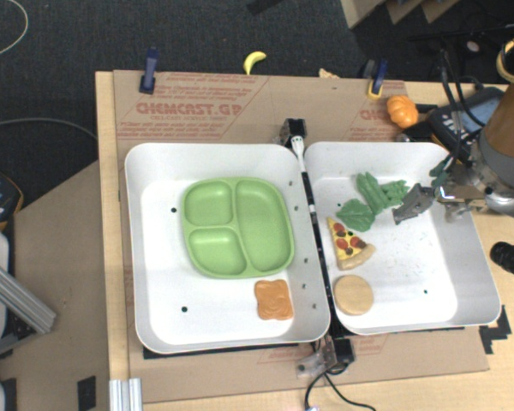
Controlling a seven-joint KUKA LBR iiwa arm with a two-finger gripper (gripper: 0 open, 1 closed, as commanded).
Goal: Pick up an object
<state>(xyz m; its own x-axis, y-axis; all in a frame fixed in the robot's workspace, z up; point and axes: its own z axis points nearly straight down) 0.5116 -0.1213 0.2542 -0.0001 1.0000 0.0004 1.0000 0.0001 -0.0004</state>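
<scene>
In the right bin [463, 272] lie a green leafy toy [373, 199], a pizza slice [349, 242] and a round tan cookie [354, 295]. The left bin [154, 229] holds a green divided plate [237, 227] and an orange toast piece [273, 299]. My gripper [424, 191] hovers over the right bin's upper right part, just right of the leafy toy. Its fingers stand apart, open, with nothing between them. The lower grey finger [409, 205] is close to the toy's right end.
An orange toy fruit [402, 110] and a yellow banana [254, 60] lie on the cardboard behind the bins. Blue clamps [148, 71] hold the board's rear edge. The arm's body [501, 148] overhangs the right bin's right rim.
</scene>
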